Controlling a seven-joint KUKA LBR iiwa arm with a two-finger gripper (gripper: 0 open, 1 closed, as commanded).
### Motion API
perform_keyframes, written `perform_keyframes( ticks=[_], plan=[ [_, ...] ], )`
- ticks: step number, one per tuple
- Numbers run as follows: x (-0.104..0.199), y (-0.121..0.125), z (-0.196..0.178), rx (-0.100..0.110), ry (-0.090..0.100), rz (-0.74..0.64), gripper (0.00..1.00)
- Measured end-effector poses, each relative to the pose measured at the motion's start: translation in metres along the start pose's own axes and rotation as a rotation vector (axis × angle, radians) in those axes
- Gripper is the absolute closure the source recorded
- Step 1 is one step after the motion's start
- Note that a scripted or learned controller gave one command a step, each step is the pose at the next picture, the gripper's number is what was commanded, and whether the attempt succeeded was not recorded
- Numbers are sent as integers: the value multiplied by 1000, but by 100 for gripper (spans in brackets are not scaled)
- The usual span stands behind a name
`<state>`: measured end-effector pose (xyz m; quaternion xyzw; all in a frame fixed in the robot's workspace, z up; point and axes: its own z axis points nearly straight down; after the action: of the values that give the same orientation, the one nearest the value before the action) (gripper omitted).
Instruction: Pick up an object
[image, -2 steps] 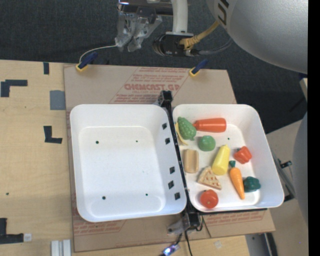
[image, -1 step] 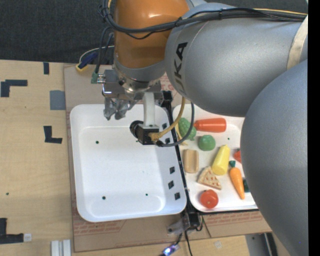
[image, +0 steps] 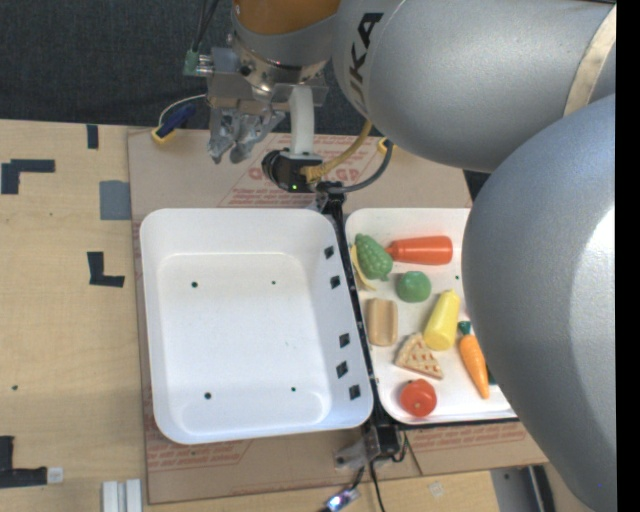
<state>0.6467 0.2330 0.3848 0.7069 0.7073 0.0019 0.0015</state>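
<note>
Gripper (image: 238, 140) raised, fingers seemingly together

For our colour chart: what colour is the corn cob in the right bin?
Yellow; the corn cob shows clearly in the camera view.

Both bins are white: the left bin (image: 240, 330) has small black dots on its floor, and black marks run along the divider beside the right bin (image: 410, 222). In the right bin lie a red-orange toy pepper (image: 421, 250), a green broccoli piece (image: 373, 258), a green round piece (image: 412, 287), yellow corn (image: 441, 319), a tan bread roll (image: 381, 322), an orange carrot (image: 474, 365) and a red tomato (image: 418, 398). The surface (image: 60, 330) is pale wood with dark grey marks. The arm (image: 520, 150) is grey.
</note>
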Motion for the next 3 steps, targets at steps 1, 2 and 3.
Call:
perform_keyframes(
  ticks=[1,2,3],
  plan=[
    [0,22,-161,-13,5,-3,100],
    [1,22,-149,6,-2,-1,0],
    [1,22,-159,6,-3,-3,100]
  ],
)
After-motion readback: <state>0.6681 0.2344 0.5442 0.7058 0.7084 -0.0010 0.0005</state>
